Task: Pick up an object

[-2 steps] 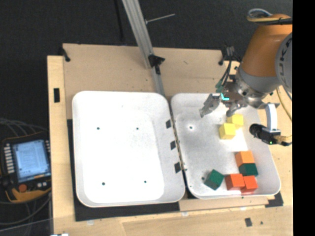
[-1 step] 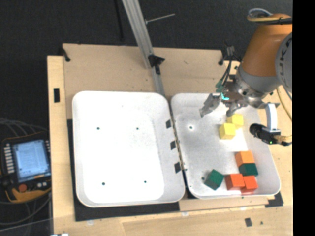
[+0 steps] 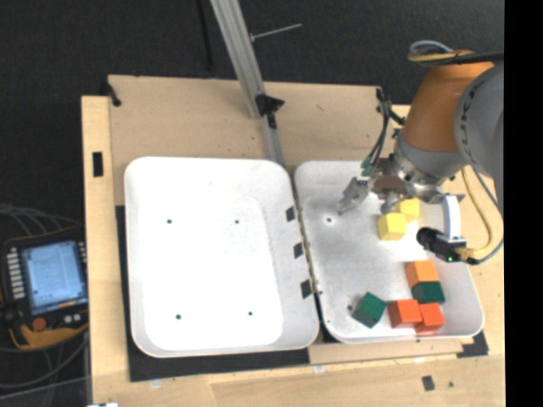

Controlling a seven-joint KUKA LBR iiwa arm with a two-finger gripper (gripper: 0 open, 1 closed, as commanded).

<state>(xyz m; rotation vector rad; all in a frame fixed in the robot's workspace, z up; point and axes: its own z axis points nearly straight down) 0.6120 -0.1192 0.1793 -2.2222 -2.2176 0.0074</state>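
From my remote seat I see the arm, grey with an orange band, reaching in from the right over the right bin. Its gripper hangs above the bin's upper middle. One of its fingers juts out to the left and the other sits closer to the wrist, so they stand apart, with nothing between them.

Two yellow blocks lie touching each other just below and right of the gripper; I judge these the nearest things to pick. The risk I see is that a descent from here lands left of them, so the fingers close on bare bin floor or push a block aside. Because the two yellows touch, a finger may also wedge against the second one.

Further down, near the bin's lower right corner, an orange block, a dark green block and two more orange blocks are packed together, leaving little room for fingers. A green block lies alone to their left, easier to reach. The left bin sits beside on the table, and a slanted metal post rises behind, well apart from the arm.
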